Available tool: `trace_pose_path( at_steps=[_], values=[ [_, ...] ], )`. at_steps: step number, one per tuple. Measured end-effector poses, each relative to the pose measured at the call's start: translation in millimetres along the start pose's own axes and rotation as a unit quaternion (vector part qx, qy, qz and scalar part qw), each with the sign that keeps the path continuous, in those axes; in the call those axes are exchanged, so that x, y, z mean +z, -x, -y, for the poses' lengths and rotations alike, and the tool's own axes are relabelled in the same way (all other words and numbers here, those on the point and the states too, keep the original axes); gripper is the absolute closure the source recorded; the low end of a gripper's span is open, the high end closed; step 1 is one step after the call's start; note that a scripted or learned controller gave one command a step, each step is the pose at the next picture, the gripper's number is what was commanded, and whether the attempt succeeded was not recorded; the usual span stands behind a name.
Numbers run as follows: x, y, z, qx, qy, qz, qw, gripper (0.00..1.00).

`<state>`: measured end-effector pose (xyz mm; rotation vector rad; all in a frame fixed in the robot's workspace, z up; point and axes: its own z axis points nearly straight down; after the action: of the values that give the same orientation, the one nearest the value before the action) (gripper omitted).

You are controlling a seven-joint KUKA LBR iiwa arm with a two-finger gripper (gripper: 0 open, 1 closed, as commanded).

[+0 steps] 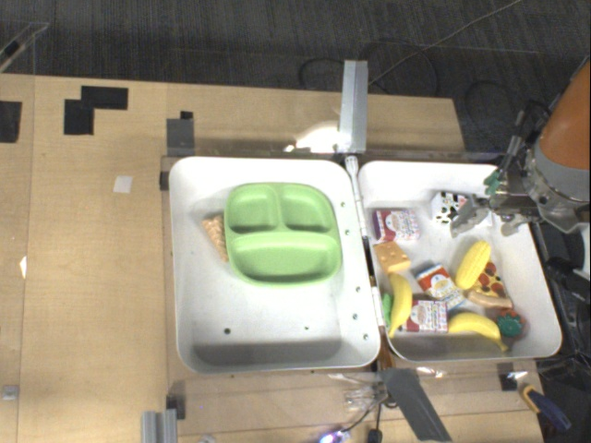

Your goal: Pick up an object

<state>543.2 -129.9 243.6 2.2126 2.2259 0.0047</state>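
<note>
Nearest the camera, along the near wall of the right bin, lie a yellow banana, a small red-and-white packet and a dark green toy. A second banana lies on the bin's left side, running toward the far wall, with a tan block just beyond its far end. Between them and the right wall sit a small carton, a corn cob tilted on a diagonal, and a pizza-like slice touching the cob's near end. Toward the far wall are a white cup with a pink label and a black-and-white spotted piece.

The end effector hangs over the far right part of this bin, just to the right of the spotted piece and just beyond the upper tip of the corn cob. Whether its fingers are spread or closed cannot be told at this slant, and nothing can be seen between them. The arm enters from the right edge, its orange band above the grey wrist, reaching leftward and downward over the bin's right wall.

The left bin holds a green divided tray lying flat toward its far half, with a tan, speckled piece tucked against the tray's left edge. Both bins sit side by side on the desk.
</note>
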Motion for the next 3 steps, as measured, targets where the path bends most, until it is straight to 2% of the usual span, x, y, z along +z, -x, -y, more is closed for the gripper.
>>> trace_pose_path(
  at_steps=[1,2,3],
  values=[
    [32.9,-26.1,55.6,-0.01,0.0,0.0,1.0,0.0],
    [59.0,-65.3,-7.2,-0.002,0.0,0.0,1.0,0.0],
    [149.1,-20.3,41.6,0.033,0.001,0.0,0.9995,0.0]
  ],
)
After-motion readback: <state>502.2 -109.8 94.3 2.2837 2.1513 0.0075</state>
